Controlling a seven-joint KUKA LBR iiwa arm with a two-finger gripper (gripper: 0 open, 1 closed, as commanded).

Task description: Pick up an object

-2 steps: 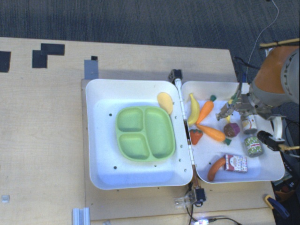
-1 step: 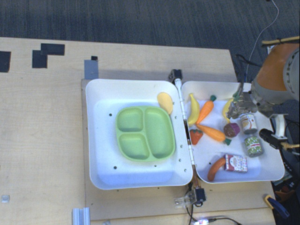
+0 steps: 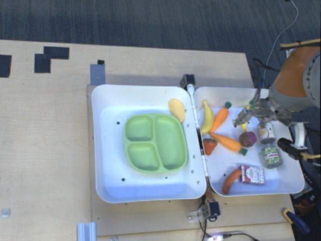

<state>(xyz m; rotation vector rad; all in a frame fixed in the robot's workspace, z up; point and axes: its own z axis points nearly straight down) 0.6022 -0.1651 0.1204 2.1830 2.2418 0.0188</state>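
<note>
While the end effector hangs over the right bin at the frame's right, I cannot tell its state. Below it lie a beet and carrots.

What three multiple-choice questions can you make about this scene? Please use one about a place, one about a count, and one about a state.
1. Where does the yellow lemon lie?
A. In the left bin, beside the green tray
B. In the right bin
C. On the bare bench

2. How many compartments does the green tray have?
A. Two
B. Three
C. Five

3. How does the banana rest?
A. Held up by the claw
B. Inside the green tray
C. Lying in the right bin near the divider

Answers: 1 A, it sits at the left bin's upper right, just off the tray. 2 B, two small sections and one long one. 3 C, it lies flat in the right bin, apart from the claw.
</note>
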